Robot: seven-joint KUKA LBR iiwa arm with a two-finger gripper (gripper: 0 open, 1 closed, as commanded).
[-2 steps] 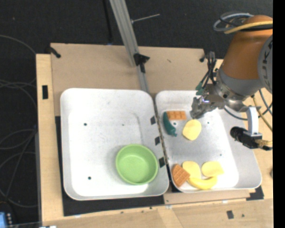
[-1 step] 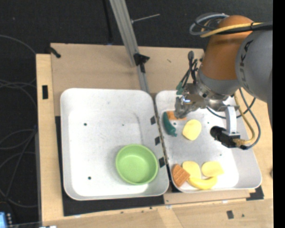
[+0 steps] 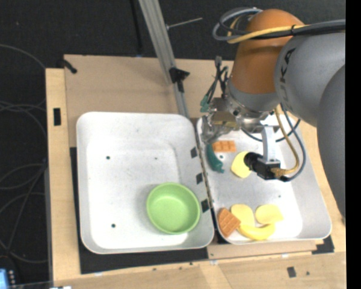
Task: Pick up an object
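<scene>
1. A wooden surface (image 3: 120, 83) holds two shallow white bins side by side.
2. The left bin (image 3: 117, 161) has a green bowl (image 3: 172, 207) in it. The bowl sits near the bin's front right corner, right side up.
3. The right bin (image 3: 301, 212) holds several small toys.
4. A small orange block (image 3: 224, 146) lies near the back of the right bin, close to the wall between the two bins.
5. A teal curved piece (image 3: 215, 159) lies just beside the orange block, right by that same wall.
6. A yellow round piece (image 3: 240, 165) sits near the middle of the right bin. A black part of the arm is touching it or just beside it; I cannot tell which.
7. At the front of the right bin there is a little group: an orange waffle-like piece (image 3: 228, 222), a yellow curved piece like a banana (image 3: 253, 230), and two more yellow lumps (image 3: 268, 213) packed close together.
8. The big grey arm (image 3: 316, 59) comes in from the right, with its orange band (image 3: 262, 50) above the wrist.
9. The end effector (image 3: 219, 124) hangs low over the back left part of the right bin, just above the orange block.
10. I cannot tell how the end effector is set, and I see nothing held in it.
11. A grey metal pole (image 3: 159, 38) leans across the back of the surface.
</scene>
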